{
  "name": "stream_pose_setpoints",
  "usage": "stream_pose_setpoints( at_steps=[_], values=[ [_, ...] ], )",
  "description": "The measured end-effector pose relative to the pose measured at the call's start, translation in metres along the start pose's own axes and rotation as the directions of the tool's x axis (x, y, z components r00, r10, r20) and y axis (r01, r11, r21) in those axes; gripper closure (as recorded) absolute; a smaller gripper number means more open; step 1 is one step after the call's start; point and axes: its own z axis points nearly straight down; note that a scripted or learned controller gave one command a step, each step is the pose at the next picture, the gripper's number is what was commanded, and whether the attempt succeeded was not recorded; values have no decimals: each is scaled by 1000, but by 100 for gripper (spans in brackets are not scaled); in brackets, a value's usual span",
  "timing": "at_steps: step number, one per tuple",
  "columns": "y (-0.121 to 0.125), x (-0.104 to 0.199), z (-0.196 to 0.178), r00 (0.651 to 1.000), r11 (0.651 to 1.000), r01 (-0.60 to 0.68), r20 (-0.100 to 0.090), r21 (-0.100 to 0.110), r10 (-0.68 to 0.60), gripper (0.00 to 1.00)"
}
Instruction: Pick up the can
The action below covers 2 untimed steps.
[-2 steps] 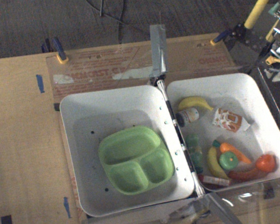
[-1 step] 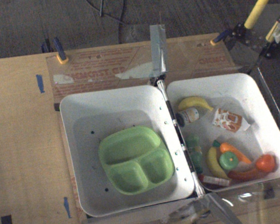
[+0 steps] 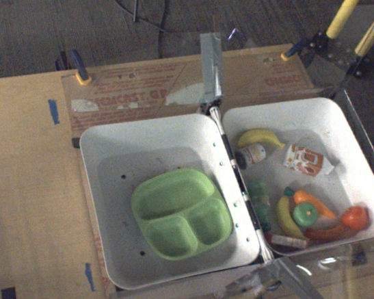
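The can [image 3: 253, 155] is a small cylinder with a pale label and a dark end. It lies on its side in the right bin [image 3: 330, 115], close to the bin's left wall, just below a yellow banana [image 3: 260, 136]. Nothing touches it from above, and its whole upper side is exposed.
Also in the right bin are a white and orange carton [image 3: 306, 160], a green bottle [image 3: 259, 203], a second banana [image 3: 286, 218], a carrot [image 3: 315, 203], a green round piece [image 3: 304, 214] and red toy food [image 3: 339, 226]. A green divided plate [image 3: 180, 212] lies in the left bin [image 3: 104, 146].
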Motion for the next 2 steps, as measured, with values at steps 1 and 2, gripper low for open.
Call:
stream_pose_setpoints(
  at_steps=[1, 2],
  values=[
    [1, 11, 0, 988, 988, 153, 0, -1, -153, 100],
    [-42, 67, 0, 991, 991, -133, 2, 7, 133, 100]
  ],
)
